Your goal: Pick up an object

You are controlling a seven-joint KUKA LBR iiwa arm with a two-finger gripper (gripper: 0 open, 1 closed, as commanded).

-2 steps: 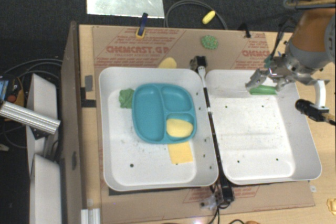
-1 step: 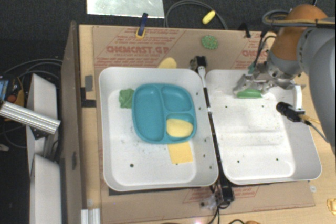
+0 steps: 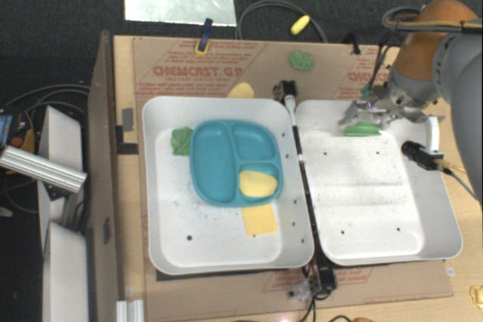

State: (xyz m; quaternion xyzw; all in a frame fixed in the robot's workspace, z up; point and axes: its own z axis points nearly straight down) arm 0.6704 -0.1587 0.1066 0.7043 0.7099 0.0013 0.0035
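The cardboard-covered worktop (image 3: 226, 68) carries two shallow white plastic bins side by side. The left bin (image 3: 162, 185) holds a teal compartmented plastic tray (image 3: 219, 162), with a pale yellow rounded lump (image 3: 258, 183) in the tray's lower right compartment. A flat yellow square piece (image 3: 260, 220) lies just below the tray, and a small green leafy piece (image 3: 181, 140) pokes out at the tray's upper left edge.

The right bin (image 3: 377, 215) is where the grey arm with its orange band (image 3: 445, 49) reaches in. Its claw (image 3: 367, 115) sits low at the bin's far edge, directly over a small flat green oblong piece (image 3: 362, 130). I cannot tell whether the claw's tips are apart or together, nor whether the green piece is between them.

The green piece lies near the bin's far wall with its long axis running roughly left to right across the view. To do this step well, the claw should probably close across the short width, centred along the length, and avoid striking the nearby wall. A slow, straight lift would then show whether the grip took.
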